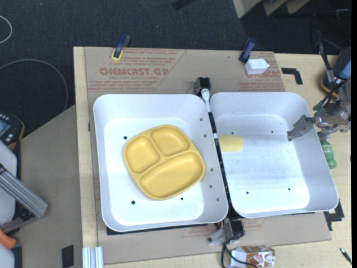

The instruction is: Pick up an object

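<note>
1. You see the arm [339, 102] only partly: it comes in from the right and the frame edge cuts most of it off, so only the wrist end and the gripper [299, 127] are there to judge.
2. You cannot tell from this view whether the gripper is released or clenched. One dark, slanted tip shows over the right bin's [312, 199] upper right part, and nothing can be seen held in it.
3. A green object [328, 153] lies just beside the right bin's right rim, under the wrist; it is too small and too covered for you to say what it is.
4. The cardboard sheet [167, 66] under the bins bears reddish print. You can read "CHEMCAST GP" above the left bin [106, 166]; the matching print above the right bin is partly hidden by a small white block [256, 66].
5. A small packet [259, 257] at the bottom edge carries a printed label that is too blurred to read.
6. The yellow divided plate [163, 161], with three compartments, lies flat in the middle of the left bin, well apart from the gripper.
7. A small pale yellow piece [231, 144] lies on the right bin's floor, close to its left wall near the seam between the bins, and apart from the gripper tip.
</note>
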Motion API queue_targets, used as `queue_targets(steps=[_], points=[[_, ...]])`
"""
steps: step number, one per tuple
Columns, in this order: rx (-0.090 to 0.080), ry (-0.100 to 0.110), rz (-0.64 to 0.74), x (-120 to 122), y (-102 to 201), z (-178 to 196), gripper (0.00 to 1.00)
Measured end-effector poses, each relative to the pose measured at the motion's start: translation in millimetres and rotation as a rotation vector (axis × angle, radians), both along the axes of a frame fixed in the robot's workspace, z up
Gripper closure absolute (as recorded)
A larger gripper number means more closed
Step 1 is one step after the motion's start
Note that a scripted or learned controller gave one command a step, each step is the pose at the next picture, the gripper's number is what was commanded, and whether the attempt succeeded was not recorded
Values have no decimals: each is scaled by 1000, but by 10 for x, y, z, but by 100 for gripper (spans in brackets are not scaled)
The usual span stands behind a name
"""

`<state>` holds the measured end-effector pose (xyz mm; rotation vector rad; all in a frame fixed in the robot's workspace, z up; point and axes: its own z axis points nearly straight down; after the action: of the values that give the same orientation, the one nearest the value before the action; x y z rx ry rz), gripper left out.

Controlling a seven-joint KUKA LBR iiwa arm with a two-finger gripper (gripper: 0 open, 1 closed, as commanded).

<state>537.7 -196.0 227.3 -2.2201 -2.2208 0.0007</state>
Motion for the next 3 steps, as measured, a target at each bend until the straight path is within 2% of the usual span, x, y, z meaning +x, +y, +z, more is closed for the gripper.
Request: queue_targets(steps=[1, 2, 3], points=[[-2, -3, 1, 8, -2, 108, 100], [0, -11, 10, -253, 986, 1161, 100], [1, 2, 4, -533, 1522, 1164, 100]])
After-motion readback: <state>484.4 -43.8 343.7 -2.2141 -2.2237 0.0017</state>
